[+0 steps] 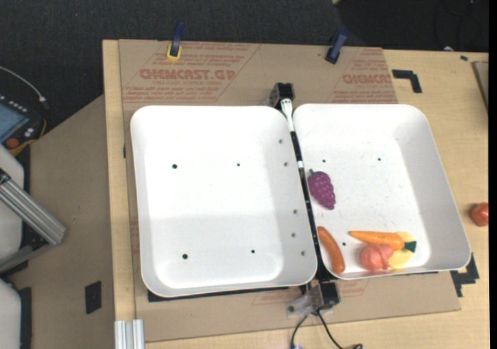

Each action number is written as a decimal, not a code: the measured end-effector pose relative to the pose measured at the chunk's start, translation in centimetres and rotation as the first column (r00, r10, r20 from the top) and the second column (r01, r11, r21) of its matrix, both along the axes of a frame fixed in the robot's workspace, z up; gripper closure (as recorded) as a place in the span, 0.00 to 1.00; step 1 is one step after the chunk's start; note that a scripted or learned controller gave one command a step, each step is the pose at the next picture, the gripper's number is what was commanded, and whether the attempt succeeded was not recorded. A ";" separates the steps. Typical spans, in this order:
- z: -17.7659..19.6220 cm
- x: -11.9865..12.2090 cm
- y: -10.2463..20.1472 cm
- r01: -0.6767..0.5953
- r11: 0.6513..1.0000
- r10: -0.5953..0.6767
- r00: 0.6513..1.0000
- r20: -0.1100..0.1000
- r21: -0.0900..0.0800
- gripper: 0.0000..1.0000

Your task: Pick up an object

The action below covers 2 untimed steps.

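Where toys lie: R bin.

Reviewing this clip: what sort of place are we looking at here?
Most likely a robotics lab bench set up for picking trials. Two shallow white bins sit side by side on a clamped board, and plastic toy food, such as purple grapes and a carrot, lies in the right bin.

A brown bench board bears two white bins side by side, touching.
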<state>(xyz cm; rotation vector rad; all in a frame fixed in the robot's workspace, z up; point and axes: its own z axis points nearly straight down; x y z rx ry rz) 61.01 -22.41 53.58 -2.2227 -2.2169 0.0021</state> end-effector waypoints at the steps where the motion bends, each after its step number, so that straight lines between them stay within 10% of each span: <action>1: -0.1 5.9 0.1 -0.005 1.000 0.005 1.000 0.009 -0.004 1.00; 2: 0.0 -0.4 0.2 0.000 1.000 0.000 1.000 0.000 0.000 1.00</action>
